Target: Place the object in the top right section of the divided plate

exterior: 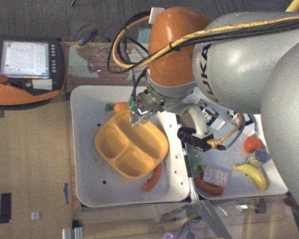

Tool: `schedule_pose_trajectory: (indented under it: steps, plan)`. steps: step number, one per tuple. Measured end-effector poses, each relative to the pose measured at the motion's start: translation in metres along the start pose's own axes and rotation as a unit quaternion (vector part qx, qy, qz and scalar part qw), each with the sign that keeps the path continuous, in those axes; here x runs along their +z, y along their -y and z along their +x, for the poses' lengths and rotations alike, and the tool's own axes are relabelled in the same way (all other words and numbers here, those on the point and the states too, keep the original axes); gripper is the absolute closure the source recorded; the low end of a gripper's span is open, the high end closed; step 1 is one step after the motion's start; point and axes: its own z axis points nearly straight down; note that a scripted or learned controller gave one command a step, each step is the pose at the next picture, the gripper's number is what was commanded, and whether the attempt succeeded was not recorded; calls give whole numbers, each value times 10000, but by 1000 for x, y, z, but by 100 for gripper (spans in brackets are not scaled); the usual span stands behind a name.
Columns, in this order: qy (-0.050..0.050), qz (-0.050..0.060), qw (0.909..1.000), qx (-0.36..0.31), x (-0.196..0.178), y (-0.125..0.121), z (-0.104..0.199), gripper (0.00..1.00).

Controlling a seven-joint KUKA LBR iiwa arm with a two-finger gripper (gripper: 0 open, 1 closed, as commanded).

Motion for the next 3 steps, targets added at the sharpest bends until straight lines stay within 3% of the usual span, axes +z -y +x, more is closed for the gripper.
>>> schedule_pose_trajectory:
  steps: [1,2,3]
  plan:
    - [7,-21,9998,198,-19,2,-5,100]
    - [0,5,10000,-21,7,9,23,100]
    - [-1,5,10000,-12,-1,8,22,100]
